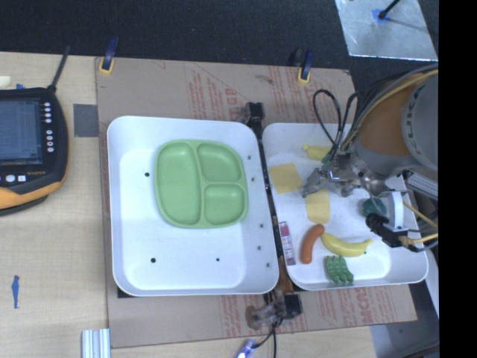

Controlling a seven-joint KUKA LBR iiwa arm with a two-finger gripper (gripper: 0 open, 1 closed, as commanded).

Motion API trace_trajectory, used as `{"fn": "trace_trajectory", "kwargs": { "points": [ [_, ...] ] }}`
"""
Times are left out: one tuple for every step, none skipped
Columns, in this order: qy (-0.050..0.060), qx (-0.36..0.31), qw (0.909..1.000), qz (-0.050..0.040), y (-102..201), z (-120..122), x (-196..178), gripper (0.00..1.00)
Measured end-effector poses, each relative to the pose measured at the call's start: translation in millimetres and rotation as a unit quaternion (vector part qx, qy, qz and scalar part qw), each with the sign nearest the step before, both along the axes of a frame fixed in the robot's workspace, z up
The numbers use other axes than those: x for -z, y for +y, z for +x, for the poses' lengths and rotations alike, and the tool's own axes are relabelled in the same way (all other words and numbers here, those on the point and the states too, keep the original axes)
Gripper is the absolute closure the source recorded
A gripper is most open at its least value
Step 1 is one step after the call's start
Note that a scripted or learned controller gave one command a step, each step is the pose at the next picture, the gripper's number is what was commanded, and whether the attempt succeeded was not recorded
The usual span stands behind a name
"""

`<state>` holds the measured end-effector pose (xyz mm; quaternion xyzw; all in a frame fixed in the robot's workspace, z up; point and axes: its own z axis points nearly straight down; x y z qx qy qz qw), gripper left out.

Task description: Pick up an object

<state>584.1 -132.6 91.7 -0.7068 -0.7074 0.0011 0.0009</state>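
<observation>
Tabletop before you, near to far — right bin [417,274]: green toy [339,270], banana [346,245], sausage [310,242], two cheese pieces [318,206]. Hand [322,182] hovers above the cheese; you cannot tell its grip. Left bin [134,267] — divided green plate [200,183].

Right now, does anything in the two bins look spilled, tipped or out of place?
Nothing stands out. The green divided plate lies flat in the left bin; the banana, sausage and cheese pieces lie loose in the right bin.
</observation>
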Motion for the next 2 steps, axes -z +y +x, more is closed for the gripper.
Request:
{"fn": "trace_trajectory", "kwargs": {
  "points": [
    [0.001, 0.000, 1.0000, 0.0000, -0.7, 0.0, -10.2, 1.00],
    [0.001, 0.000, 1.0000, -0.0001, -0.7, 0.0, -10.1, 0.00]
  ]
}}
